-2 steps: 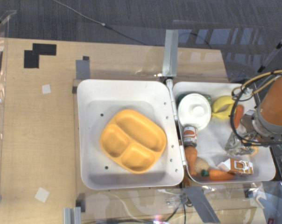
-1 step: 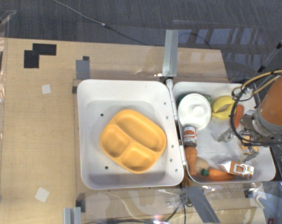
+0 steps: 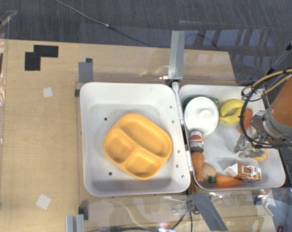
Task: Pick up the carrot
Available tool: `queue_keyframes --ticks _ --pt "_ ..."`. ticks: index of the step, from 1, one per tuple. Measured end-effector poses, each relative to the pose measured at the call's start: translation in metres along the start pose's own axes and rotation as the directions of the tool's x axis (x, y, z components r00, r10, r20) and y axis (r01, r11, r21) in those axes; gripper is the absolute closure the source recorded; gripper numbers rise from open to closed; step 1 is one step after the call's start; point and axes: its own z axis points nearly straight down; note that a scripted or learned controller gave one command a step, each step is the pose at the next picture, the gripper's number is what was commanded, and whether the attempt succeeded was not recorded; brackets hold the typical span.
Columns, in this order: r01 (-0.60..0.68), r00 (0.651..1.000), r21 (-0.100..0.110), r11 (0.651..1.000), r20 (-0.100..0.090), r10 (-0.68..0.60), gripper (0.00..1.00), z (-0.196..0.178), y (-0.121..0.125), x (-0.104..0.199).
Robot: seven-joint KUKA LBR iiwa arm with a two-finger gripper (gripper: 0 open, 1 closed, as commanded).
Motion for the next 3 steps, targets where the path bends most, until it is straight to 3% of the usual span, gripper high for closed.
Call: queue_keyframes --ticks 1,2,3 --pt "0.172 0.985 -0.008 0.985 -0.008 -0.172 1.0 0.013 0.0102 0.0154" --pt "0.123 0.992 -0.002 0.992 -0.003 -0.123 1.0 0.0053 0.0154 0.0225" --pt "0.359 0.933 -0.011 0.933 -0.005 -0.359 1.0 0.008 0.0123 0.0162"
